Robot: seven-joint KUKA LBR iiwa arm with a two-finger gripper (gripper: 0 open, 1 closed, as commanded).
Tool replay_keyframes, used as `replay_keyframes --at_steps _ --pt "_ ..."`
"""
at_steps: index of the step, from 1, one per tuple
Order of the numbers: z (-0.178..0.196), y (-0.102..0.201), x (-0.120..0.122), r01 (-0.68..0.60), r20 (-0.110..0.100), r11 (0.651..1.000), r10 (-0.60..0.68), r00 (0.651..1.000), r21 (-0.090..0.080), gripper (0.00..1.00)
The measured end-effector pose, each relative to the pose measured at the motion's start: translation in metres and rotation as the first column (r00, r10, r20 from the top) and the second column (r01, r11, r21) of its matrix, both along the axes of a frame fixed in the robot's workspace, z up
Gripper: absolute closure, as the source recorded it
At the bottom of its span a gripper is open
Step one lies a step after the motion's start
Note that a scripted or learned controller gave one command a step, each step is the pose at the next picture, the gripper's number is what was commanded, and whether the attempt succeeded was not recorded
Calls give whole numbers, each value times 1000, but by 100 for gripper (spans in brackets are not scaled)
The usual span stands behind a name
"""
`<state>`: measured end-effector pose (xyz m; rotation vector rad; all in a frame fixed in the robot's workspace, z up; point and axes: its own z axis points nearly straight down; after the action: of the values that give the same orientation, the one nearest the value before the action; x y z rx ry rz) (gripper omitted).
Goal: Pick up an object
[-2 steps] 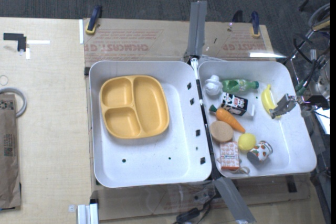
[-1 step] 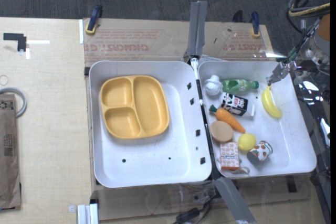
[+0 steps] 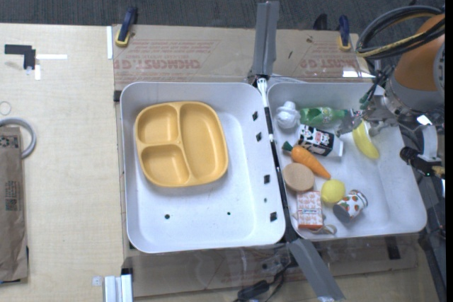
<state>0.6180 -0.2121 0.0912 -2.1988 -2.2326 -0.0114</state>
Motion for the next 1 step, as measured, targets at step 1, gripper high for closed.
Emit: replay_keyframes --at_steps 1 --pt "11 -3 0 0 3 1000 0 1000 -8 100"
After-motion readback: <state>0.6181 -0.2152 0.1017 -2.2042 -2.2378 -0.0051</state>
